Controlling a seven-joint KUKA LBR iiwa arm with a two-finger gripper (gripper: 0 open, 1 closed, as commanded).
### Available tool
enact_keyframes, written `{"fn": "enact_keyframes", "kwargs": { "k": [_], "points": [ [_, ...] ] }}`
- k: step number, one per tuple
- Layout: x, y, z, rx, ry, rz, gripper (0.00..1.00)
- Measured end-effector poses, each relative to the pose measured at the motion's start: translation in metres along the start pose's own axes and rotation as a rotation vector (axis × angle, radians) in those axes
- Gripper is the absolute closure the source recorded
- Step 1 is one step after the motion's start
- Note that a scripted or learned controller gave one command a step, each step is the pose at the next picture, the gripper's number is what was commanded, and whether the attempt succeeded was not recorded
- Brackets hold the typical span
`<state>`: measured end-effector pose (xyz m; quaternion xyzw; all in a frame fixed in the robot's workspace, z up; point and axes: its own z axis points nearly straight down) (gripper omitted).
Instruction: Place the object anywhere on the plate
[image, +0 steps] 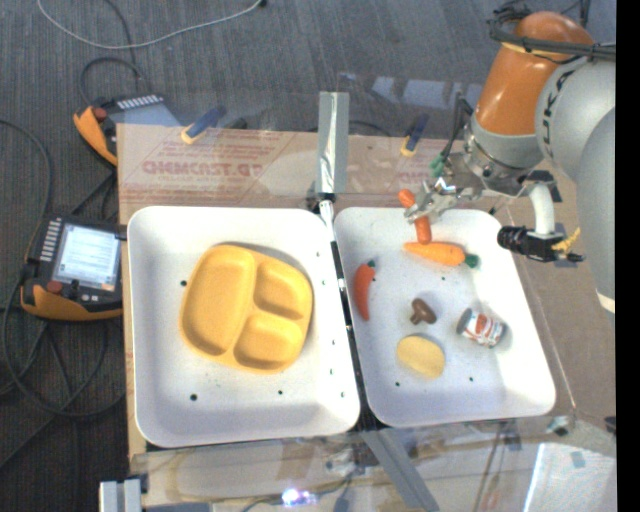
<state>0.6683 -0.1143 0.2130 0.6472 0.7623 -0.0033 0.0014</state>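
Arm: grey with orange band, reaching in from the right, wrist over the far edge of the right bin (520, 395).
Gripper (428, 203): at the far rim of the right bin, fingers pointing down and left.
Jaws: clenched on a small orange-red piece (421, 228) that hangs from the fingertips; its top end sits between them, its lower end just above the bin floor or touching it, cannot tell which.
Held piece: looks like a toy carrot or sausage, short, smooth, probably hollow plastic. Judged light, stiff, a bit slippery; grip is near one end, so it may swing or slide out in transit.
Better hold: across the middle of its length, were it retaken.
Plate (248, 306): yellow, three compartments, lying in the left bin (160, 400), well apart from the gripper.
Other items, right bin: long carrot (437, 253) just beside the held piece; red chilli (362, 289) near the left wall; brown mushroom (422, 311); small can (481, 327) on its side; pale round disc (421, 356).
Next, by judgement: lift clear, cross the divider leftward, lower over any compartment.
Risk: brushing the long carrot on lift-off.
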Motion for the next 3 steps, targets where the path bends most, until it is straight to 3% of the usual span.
{"fn": "enact_keyframes", "kwargs": {
  "k": [1, 2, 3],
  "points": [
    [0.094, 0.012, -0.002, -0.001, 0.007, 0.055, 1.00],
    [0.189, -0.050, -0.002, 0.001, 0.008, 0.100, 1.00],
    [0.189, -0.050, -0.002, 0.001, 0.008, 0.100, 0.00]
  ]
}}
